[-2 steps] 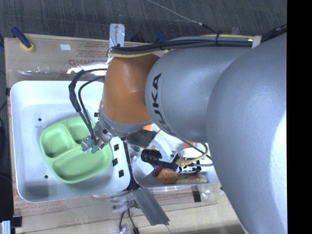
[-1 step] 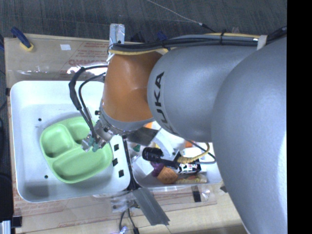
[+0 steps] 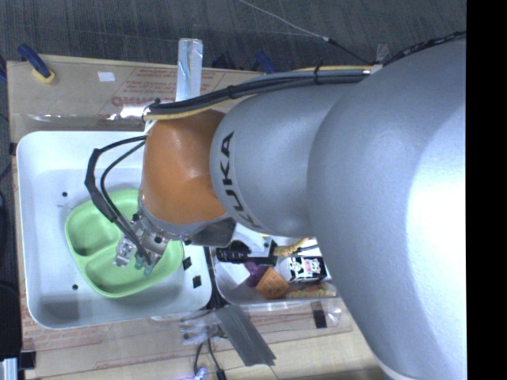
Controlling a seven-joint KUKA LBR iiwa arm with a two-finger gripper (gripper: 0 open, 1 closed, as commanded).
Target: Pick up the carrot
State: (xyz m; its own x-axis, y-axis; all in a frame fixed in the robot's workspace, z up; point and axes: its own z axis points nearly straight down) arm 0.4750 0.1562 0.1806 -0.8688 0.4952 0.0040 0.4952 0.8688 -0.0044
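An orange tapered piece that looks like the carrot (image 3: pixel 272 284) lies in the right bin (image 3: pixel 238 301), just under the arm's bulk and partly hidden by it. My gripper (image 3: pixel 135 257) hangs over the left bin (image 3: pixel 40 212), above the right part of a green divided plate (image 3: pixel 91 240). It is well to the left of the carrot, with the bins' shared wall between them. I see nothing orange at the gripper.
Beside the carrot lie a purple item (image 3: pixel 255 274), a black-and-white packet (image 3: pixel 306 267) and a black handle-like object (image 3: pixel 238 253). The grey and orange arm (image 3: pixel 317 157) covers most of the right bin. A cardboard sheet (image 3: pixel 103 85) lies behind the bins.
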